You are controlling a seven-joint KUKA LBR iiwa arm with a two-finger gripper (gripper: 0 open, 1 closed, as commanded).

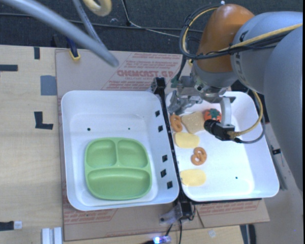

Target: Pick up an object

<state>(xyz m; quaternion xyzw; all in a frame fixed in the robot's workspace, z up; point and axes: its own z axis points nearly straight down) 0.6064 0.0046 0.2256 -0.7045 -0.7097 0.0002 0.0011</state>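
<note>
1. White right bin (254, 187), camera view: tool (185, 103) low at its top-left corner, just above tan toast slice (192, 122); can't tell whether open or closed. Pretzel (198, 156) and yellow chips nearby.
2. Best to centre on one piece, clear of bin wall.
3. Red "CHEMCAST" print on cardboard (137, 72).

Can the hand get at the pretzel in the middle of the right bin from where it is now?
Probably yes. The pretzel lies flat and apart from the yellow pieces around it, nothing over it; the hand hangs near the bin's far end.
</note>
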